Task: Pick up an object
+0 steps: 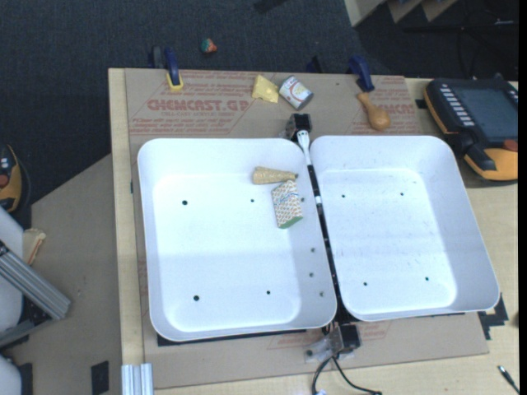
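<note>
Up near the far-right part of the left bin [165,220] lie a tan cone-shaped piece [272,175] and, just beside and nearer than it, a small patterned packet [286,203], close to that bin's right wall. Beyond the left bin's far rim, on the brown board [206,105], sit a yellow wedge [264,89] and a small box [296,91]. Right of the left bin lies the right bin [395,220].

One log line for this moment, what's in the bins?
left white bin: tan cone-shaped piece, patterned green-white packet | bench behind: yellow wedge, small white box
</note>
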Available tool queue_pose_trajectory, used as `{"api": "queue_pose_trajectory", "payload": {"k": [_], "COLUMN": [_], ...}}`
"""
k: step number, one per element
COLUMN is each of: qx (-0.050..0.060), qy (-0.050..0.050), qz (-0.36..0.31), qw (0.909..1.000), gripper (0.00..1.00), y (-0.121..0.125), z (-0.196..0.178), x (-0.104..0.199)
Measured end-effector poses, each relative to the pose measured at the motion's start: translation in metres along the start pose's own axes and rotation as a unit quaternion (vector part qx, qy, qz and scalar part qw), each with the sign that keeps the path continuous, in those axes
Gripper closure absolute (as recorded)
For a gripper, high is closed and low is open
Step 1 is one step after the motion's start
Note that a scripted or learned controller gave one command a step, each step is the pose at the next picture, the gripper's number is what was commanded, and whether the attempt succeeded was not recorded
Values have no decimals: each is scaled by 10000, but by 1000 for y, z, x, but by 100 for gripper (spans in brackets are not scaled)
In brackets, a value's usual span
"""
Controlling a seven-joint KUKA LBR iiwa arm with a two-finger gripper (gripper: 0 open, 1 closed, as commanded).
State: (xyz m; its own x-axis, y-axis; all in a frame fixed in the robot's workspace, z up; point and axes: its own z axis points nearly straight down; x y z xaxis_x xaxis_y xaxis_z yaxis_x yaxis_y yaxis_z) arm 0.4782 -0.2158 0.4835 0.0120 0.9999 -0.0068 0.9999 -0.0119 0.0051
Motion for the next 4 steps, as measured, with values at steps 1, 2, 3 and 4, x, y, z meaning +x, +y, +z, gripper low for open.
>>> {"api": "queue_pose_trajectory", "payload": {"k": [1,2,3,4], "qx": [94,81,-86,117], "qy": [66,54,44,33], "qz": [-104,-107,-92,-77], "qw": [9999,9999,9999,9999], "gripper": [100,100,100,100], "y": [-1,-3,11,3], "z": [126,216,52,225], "x": [102,193,222,270]}}
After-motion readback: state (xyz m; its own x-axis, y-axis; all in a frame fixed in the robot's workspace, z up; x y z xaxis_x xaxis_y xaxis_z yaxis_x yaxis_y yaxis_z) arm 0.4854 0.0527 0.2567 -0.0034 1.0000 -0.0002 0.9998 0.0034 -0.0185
